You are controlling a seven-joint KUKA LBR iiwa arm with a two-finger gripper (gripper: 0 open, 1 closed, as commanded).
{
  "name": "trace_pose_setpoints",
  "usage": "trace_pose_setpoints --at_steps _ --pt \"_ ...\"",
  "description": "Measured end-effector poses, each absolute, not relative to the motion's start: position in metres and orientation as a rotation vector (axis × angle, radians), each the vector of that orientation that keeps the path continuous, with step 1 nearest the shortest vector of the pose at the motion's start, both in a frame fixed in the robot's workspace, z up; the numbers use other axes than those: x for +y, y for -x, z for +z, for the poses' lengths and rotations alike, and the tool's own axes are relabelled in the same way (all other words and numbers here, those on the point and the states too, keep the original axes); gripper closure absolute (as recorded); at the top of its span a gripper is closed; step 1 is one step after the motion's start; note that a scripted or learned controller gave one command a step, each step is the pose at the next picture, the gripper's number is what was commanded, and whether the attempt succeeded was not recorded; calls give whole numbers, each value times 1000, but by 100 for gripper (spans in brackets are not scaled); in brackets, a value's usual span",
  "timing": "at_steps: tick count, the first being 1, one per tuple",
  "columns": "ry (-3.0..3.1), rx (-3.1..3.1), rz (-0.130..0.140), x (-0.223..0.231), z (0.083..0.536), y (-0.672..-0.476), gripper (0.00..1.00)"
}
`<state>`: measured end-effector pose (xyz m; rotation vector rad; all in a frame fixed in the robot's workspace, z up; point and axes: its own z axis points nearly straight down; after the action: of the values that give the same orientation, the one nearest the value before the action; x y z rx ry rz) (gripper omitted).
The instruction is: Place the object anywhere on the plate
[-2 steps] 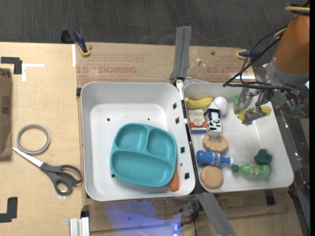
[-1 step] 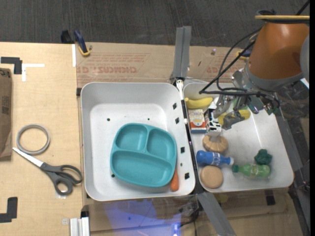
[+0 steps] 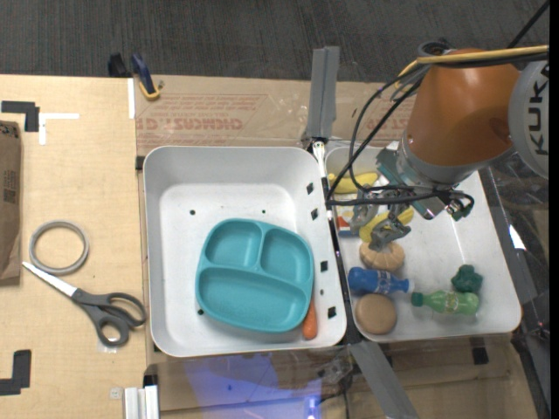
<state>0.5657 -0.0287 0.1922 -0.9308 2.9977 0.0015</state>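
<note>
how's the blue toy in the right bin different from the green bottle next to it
The blue toy is blue, while the green bottle is green with a paler body. The blue toy lies nearer the bin divider, just above the round tan object; the green bottle lies further toward the arm's side, below the dark green toy. Both lie on their sides in the right bin, roughly left to right.

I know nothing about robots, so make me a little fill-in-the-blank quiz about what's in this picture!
1. The divided plate in the left bin is coloured ____.
2. The plate is split into ____ compartments.
3. On the wooden bench left of the bins, the scissors lie just below a roll of ____.
4. The arm's gripper hangs over the ____ bin.

Missing words: teal; three; tape; right
</note>
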Motion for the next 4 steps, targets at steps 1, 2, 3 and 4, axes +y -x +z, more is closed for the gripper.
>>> trace_pose_setpoints --at_steps 1,2,3,4 --pt "971 2983 1 24 262 -519 100" --pt "995 2974 1 70 279 -511 100" --pt "920 3001 1 109 282 -489 100" --pt "797 3038 1 112 230 -487 100"
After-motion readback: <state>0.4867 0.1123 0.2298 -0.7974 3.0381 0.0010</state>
